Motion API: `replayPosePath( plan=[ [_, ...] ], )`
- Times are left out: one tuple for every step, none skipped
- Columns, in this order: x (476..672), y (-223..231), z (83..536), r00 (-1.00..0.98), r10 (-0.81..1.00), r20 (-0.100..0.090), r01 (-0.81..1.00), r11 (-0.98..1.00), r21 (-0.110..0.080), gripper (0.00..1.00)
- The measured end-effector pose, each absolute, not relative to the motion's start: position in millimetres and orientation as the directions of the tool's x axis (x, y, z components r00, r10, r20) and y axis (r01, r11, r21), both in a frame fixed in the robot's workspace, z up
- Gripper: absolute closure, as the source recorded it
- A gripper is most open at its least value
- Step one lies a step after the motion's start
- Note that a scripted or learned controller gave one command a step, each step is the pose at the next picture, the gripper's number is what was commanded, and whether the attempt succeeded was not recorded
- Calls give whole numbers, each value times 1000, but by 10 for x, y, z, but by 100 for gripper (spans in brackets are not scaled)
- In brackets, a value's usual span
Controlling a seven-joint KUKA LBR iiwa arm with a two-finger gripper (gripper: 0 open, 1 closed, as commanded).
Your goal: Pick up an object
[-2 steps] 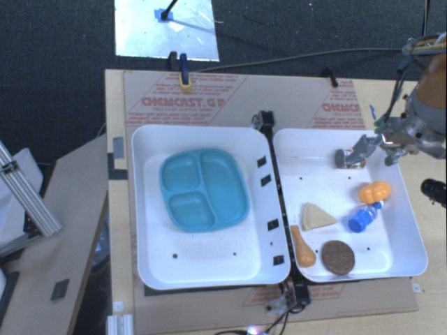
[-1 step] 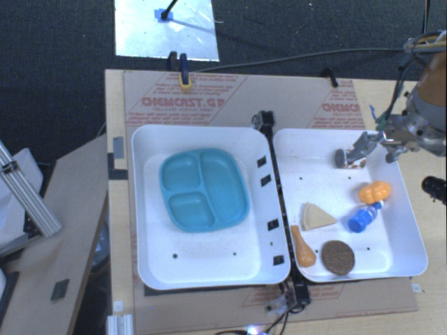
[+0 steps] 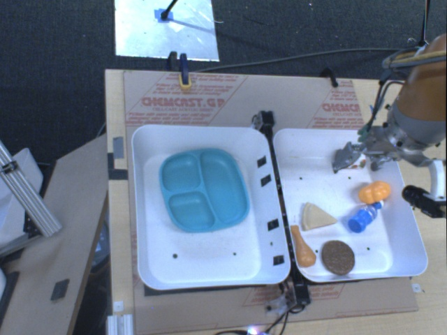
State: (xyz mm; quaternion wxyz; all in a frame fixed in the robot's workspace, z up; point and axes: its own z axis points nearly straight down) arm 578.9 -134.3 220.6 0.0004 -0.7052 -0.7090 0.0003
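Near edge of the right bin (image 3: 412, 267): brown round disc (image 3: 339, 257) and orange carrot-shaped piece (image 3: 302, 246) beside the divider; cream wedge (image 3: 318, 216), blue bottle (image 3: 363, 218) and orange toy (image 3: 375, 191) behind. Bare floor toward the far wall, where the pincer (image 3: 347, 158) hangs; its opening cannot be told. Left bin (image 3: 150, 271) holds a blue sectioned tray (image 3: 204, 190), with free margin all round

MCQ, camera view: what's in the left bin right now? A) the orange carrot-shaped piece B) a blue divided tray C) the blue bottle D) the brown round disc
B: the blue divided tray lies alone in the left bin, while the blue bottle, brown round disc and orange carrot-shaped piece all lie in the right bin.
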Motion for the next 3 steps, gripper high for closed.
replayPosePath(
  plan=[
    [5750, -1330, 1581, -1, 1000, 1, 1000, 1, -4, 0],
    [5713, -1336, 1161, -1, 1000, 0, 1000, 1, -1, 0],
    [5726, -1341, 1287, -1, 1000, -1, 1000, 1, 3, 100]
  ],
)
